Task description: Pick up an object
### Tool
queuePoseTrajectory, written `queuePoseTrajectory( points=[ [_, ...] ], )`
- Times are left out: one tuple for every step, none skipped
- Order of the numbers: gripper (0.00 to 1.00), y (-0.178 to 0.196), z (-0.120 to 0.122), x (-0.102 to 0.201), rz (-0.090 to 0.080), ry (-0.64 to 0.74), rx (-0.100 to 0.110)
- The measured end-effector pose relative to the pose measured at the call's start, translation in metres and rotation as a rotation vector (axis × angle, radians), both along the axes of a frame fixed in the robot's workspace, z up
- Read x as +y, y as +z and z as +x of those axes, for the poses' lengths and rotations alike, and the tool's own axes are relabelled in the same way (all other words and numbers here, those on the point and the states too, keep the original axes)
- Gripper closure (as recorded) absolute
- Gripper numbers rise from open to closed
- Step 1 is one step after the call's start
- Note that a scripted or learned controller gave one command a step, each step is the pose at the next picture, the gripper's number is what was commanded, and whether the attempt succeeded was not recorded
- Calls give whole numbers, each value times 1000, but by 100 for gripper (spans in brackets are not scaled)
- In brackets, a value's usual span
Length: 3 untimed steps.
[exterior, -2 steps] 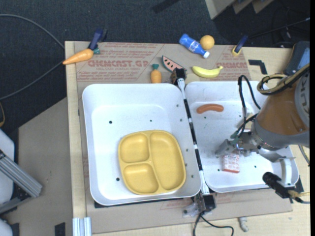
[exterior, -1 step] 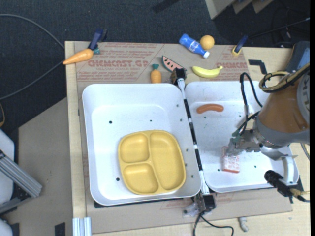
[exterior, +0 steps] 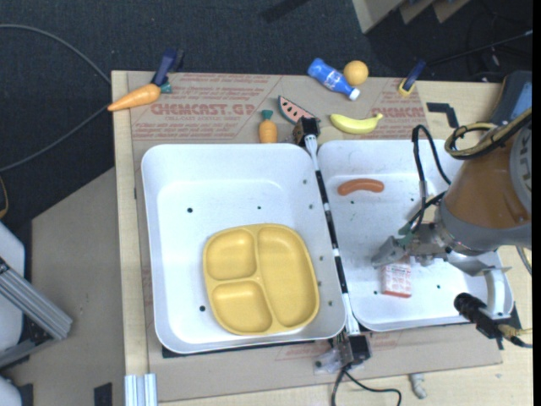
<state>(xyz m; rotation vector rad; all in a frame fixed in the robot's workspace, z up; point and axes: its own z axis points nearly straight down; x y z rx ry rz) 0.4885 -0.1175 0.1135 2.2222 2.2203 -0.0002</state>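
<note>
A small white packet with red print (exterior: 396, 280) lies flat in the right white bin (exterior: 372, 218), long axis running toward the near rim, its lettering too small to read. The grey two-finger gripper (exterior: 399, 250) hovers at its far end, fingers spread, gripping nothing. An orange sausage (exterior: 361, 187) lies further back.

The grey arm with its orange band (exterior: 494, 194) runs off the right edge, so its upper part is cut away. It overhangs the right white bin (exterior: 363, 307), hiding that bin's right wall. The two-finger gripper (exterior: 404, 250) is blurred, its tips too indistinct to read. The small white-and-red packet (exterior: 396, 282) beneath it carries print too small to make out.
</note>
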Motion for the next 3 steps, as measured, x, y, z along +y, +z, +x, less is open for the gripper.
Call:
queuePoseTrajectory(
  points=[
    [0,-29,-10,3,1,0,3],
    [100,-20,-10,3,1,0,2],
    [100,72,21,65,1,3,-2]
  ],
)
